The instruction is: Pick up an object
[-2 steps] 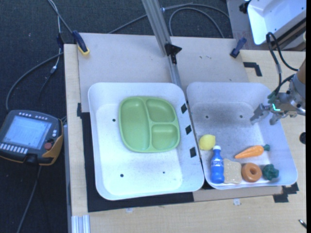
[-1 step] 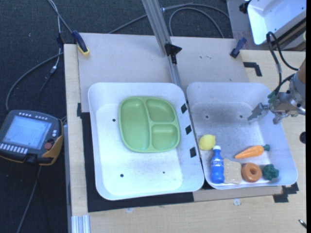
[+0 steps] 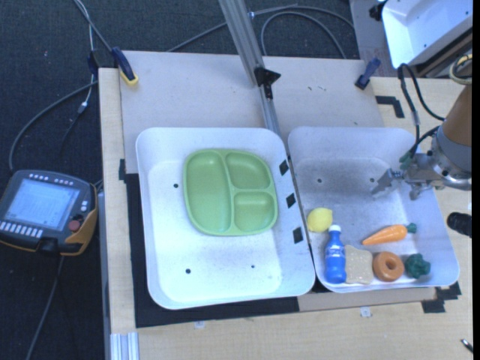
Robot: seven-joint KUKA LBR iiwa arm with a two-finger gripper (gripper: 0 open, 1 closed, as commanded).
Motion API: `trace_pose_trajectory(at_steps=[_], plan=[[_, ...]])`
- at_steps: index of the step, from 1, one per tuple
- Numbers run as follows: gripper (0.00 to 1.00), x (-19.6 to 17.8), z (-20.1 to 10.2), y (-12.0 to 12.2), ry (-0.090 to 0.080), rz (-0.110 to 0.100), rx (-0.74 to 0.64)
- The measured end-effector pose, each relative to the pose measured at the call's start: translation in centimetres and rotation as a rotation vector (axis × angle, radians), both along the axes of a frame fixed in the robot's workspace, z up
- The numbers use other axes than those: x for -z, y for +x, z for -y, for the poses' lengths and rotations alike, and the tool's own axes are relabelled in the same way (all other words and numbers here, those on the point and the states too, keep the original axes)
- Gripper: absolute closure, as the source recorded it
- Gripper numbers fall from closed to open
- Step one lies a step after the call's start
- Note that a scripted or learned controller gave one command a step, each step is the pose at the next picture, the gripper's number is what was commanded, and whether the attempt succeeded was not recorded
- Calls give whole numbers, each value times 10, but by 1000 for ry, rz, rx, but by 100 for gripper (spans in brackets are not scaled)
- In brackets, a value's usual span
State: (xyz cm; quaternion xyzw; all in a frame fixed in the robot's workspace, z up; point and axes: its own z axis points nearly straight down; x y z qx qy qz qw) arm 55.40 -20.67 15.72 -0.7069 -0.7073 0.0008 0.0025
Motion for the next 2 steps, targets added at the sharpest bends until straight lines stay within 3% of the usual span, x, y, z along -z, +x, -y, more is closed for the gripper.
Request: trace_pose_trajectory(at_steps=[1,2], plan=[[0,63,-2,-4,1,-2,1],[0,71,-2,-4,-1,4,0]])
